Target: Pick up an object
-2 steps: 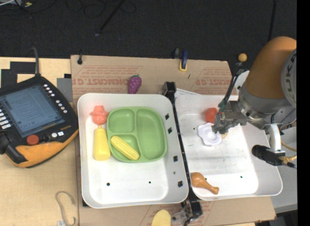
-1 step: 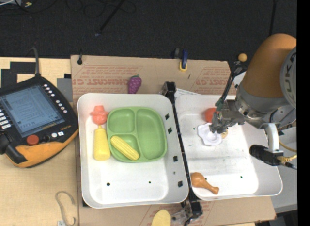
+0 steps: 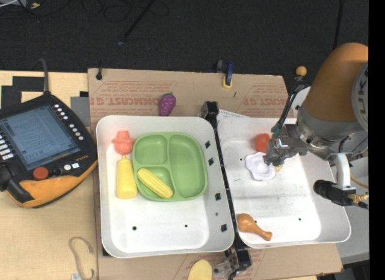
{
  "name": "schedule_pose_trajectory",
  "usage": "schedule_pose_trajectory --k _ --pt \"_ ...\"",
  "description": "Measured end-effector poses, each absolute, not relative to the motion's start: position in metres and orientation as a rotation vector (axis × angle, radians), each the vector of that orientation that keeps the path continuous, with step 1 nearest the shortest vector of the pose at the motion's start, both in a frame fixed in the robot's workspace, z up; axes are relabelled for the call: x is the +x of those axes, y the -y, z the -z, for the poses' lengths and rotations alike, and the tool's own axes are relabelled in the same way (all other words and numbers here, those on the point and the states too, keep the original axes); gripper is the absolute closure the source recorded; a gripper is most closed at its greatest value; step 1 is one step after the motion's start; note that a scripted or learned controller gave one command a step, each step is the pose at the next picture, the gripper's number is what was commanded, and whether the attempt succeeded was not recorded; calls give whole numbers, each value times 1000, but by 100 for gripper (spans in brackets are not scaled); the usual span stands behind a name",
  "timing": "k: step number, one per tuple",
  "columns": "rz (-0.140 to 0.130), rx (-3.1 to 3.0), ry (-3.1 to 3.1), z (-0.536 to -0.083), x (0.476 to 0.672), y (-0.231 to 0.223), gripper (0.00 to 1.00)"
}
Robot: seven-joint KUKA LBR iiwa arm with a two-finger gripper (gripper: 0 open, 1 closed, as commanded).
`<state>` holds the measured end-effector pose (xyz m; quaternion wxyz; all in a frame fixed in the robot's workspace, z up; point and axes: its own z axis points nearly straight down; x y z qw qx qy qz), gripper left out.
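My gripper [image 3: 276, 160] hangs low over the right bin [image 3: 289, 213], right above a small white object [image 3: 261, 168] that lies on the bin floor. A red-orange object [image 3: 261, 142] sits just left of the gripper, near the bin's back. A brown drumstick-shaped toy [image 3: 254, 226] lies at the right bin's front left. In the left bin [image 3: 156, 231] a green divided plate [image 3: 170, 164] holds a yellow corn cob [image 3: 156, 182]; a yellow bottle shape [image 3: 125, 178] and a pink toy [image 3: 123, 142] lie beside it.
A purple grape toy [image 3: 167, 103] rests on the cardboard behind the left bin. A yellow object [image 3: 200, 270] lies in front of the bins. A teach pendant [image 3: 42, 146] sits on the bench at far left. The arm's grey body [image 3: 337, 110] overhangs the right bin's back right.
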<state>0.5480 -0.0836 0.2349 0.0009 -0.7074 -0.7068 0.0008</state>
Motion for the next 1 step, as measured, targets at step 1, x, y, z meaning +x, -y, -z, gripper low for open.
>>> schedule_pose_trajectory --k 1 --pt "-1 -2220 2221 -235 560 83 100"
